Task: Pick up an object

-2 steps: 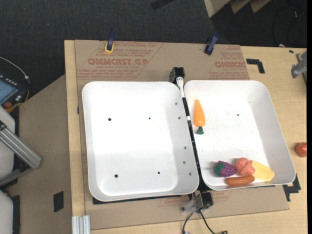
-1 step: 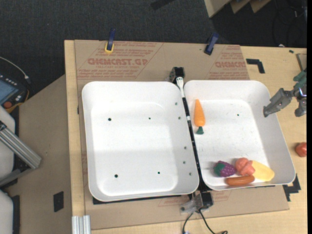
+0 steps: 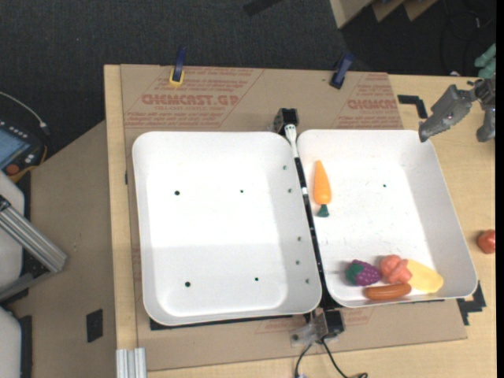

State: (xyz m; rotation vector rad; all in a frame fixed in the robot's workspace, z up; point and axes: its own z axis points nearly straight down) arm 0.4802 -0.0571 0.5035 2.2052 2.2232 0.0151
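Observation:
In the right bin [image 3: 394, 203] an orange toy carrot [image 3: 321, 181] lies near the left wall, its green top pointing toward the front. At that bin's front edge sit a purple grape bunch [image 3: 363, 272], a pink-orange toy [image 3: 396, 268], a yellow piece [image 3: 426, 278] and a red sausage [image 3: 387, 291], bunched together. My gripper [image 3: 454, 132] hangs over the bin's back right corner, far from all the toys. It is open, with nothing between its fingers [image 3: 438, 120].
The left bin [image 3: 213, 219] lies beside the right one, joined along a black strip [image 3: 303, 203]. A small orange object [image 3: 487, 242] rests on the bench right of the right bin. Clamps [image 3: 179, 68] hold the cardboard sheet at the back.

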